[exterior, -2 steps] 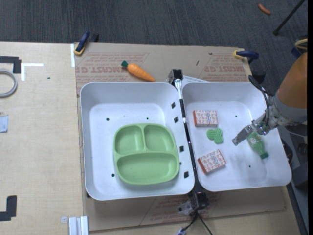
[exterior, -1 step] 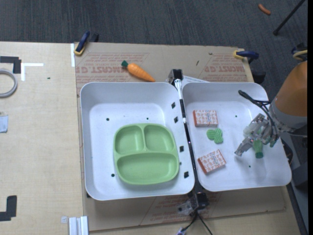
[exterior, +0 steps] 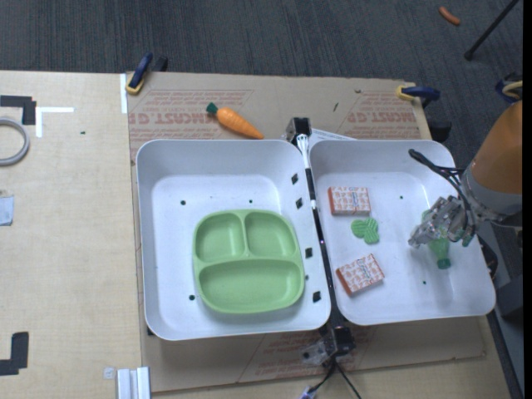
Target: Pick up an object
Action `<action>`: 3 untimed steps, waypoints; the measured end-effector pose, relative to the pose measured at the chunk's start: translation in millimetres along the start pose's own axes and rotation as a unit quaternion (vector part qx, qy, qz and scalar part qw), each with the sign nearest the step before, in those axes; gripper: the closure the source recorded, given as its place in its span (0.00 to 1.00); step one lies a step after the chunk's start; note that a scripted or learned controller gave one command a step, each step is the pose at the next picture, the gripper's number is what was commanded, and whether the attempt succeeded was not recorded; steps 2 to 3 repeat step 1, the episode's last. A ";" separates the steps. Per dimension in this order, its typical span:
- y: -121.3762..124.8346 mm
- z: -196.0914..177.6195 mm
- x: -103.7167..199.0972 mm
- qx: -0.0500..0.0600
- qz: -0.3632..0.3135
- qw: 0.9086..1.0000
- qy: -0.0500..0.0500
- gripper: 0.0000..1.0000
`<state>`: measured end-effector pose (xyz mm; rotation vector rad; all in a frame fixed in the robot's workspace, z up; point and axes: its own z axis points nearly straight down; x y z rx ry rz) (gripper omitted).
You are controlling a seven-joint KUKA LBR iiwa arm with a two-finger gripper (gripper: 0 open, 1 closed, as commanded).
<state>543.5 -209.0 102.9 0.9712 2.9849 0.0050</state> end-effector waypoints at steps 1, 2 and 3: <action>-14.0 -71.0 37.1 0.002 0.204 0.979 -0.001 1.00; -14.0 -71.0 37.1 0.002 0.204 0.979 -0.001 1.00; -14.0 -71.0 37.1 0.002 0.204 0.979 -0.001 1.00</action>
